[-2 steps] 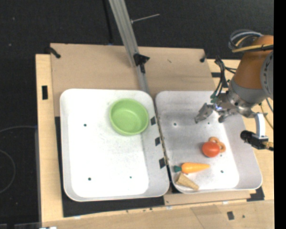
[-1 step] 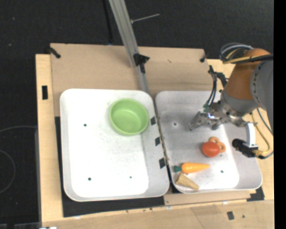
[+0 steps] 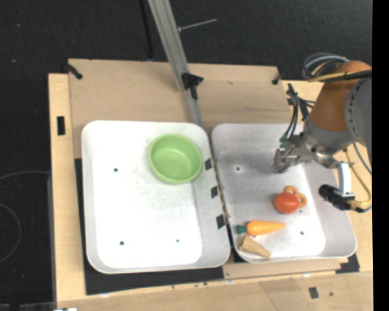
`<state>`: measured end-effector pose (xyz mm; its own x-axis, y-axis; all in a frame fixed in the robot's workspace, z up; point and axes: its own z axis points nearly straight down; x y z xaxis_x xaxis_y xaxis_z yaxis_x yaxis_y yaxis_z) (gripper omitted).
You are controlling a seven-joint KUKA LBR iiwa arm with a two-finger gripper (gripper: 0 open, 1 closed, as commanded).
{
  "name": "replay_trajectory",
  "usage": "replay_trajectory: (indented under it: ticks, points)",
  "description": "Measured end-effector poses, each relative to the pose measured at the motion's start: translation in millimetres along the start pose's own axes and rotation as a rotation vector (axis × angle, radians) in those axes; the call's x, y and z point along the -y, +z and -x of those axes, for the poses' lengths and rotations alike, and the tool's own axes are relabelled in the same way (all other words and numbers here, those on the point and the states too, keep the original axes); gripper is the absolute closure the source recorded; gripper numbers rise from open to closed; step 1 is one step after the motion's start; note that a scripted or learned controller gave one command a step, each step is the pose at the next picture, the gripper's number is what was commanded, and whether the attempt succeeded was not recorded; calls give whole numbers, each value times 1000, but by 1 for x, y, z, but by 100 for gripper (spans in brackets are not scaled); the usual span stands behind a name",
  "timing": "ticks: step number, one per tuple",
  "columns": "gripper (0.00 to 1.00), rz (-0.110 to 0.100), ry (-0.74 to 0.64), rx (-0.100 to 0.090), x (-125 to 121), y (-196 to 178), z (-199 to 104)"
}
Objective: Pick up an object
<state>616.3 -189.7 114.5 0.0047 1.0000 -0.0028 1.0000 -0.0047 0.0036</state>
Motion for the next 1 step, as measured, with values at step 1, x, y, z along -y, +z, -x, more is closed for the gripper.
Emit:
replay_trajectory:
  ticks: [1]
  points:
    - [100,4,-4,0,2,-58,10]
